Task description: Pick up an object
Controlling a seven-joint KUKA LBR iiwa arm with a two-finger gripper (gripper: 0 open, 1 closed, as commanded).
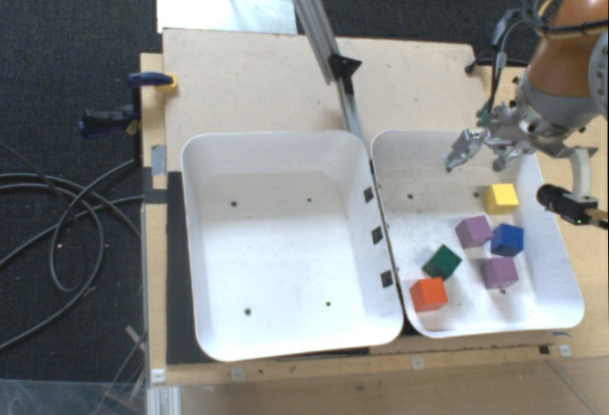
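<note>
The gripper hangs over the far part of the right bin, its fingers spread with nothing between them. Six blocks lie in that bin, nearer the camera: yellow, purple, blue, a second purple, green and orange. The left bin sits just beside it.

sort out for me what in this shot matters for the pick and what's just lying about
For the job:
hand
yellow block
two purple blocks
blue block
green block
orange block
right bin holding them

Lying about:
left bin
blue clamp
cables
</note>
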